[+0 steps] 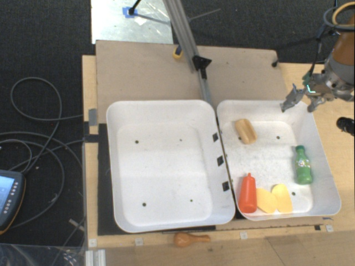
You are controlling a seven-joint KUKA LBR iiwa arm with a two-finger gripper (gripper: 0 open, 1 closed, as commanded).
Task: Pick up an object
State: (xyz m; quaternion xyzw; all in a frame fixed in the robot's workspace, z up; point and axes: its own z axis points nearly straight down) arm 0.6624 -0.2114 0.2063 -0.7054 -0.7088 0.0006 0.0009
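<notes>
Brown bench (150,71) carries my right bin (327,198); the gripper (300,100) hangs spread and bare over its far rim, the bottle (303,164) and bread roll (245,131) inside unlifted, everything left to do

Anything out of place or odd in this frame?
One thing: a small brown pear-shaped item lies on the bench outside the bins, just below the left bin. The rest sit in the right bin.

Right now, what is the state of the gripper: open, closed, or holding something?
Gripper: open, holding nothing, above the far right corner of the right bin.
</notes>
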